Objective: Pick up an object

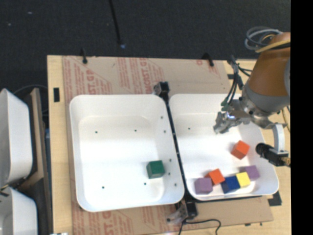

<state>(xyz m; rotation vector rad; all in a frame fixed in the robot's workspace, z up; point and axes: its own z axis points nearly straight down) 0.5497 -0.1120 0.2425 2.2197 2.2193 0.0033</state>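
Note:
My gripper (222, 124) hangs over the upper middle of the right bin (195, 106), and I see nothing between its fingers. An orange block (239, 150) lies below and to the right of it, apart from it. Along the right bin's near edge sit a purple block (203, 185), a second orange block (216, 176), a blue block (229, 184), a yellow block (243, 180) and another purple block (251, 172). A green block (155, 169) rests alone in the left bin (98, 111), near its lower right.
The two white bins meet at a dark divider (172, 136) on a cardboard-covered bench (117, 75). A white container (14, 131) stands off the bench's left edge. The arm's orange band (271, 67) rises at the right.

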